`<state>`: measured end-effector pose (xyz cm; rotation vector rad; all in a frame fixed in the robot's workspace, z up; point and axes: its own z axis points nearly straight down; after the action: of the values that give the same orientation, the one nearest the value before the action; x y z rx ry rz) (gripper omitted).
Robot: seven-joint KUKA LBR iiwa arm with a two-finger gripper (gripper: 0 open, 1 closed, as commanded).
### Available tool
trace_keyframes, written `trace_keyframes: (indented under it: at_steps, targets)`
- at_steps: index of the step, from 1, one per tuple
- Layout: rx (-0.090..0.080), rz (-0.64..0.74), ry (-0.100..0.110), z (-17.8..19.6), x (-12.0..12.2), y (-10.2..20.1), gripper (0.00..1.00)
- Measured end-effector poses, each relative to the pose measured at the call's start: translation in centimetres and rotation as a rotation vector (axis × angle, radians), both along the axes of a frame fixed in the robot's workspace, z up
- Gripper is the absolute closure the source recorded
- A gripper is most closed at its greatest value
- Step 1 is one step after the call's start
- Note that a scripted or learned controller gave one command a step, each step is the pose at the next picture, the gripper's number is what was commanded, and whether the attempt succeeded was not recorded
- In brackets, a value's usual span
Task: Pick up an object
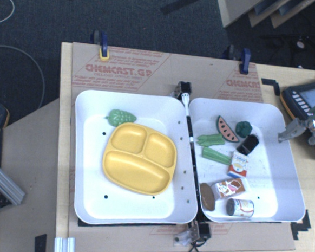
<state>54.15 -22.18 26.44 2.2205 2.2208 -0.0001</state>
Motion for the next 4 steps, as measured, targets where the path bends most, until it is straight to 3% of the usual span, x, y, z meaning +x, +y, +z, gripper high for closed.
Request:
trace_keyframes:
  at_steps: [1, 2, 3, 4]
  targets:
    - [0.011, 0.006, 0.020, -15.4, -5.0, 9.3, 0.00]
    - [0.000, -0.001, -0.003, -13.4, -4.5, 8.7, 1.00]
    - [0.004, 0.013, -0.018, 4.7, -5.7, 19.3, 1.00]
    - [0.001, 0.005, -0.006, 7.8, -4.3, 22.6, 1.00]
